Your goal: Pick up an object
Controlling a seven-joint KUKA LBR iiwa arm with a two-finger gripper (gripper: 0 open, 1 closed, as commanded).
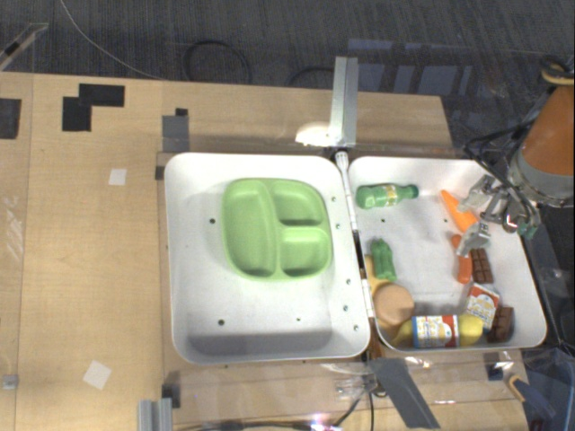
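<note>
Camera view, wooden bench (81,268), dark carpet (225,16) behind, claw (481,227) over right bin (422,173), grip state unclear

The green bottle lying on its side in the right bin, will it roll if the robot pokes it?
Probably. The green plastic bottle looks round and lies flat, so a sideways nudge could roll it. It seems small and light, likely easy to lift, though smooth sides might slip.

A pale wooden bench (81,268) carries two white bins; the right bin (422,173) lies under the gripper (485,218); the left bin (193,268) sits farther left.
</note>
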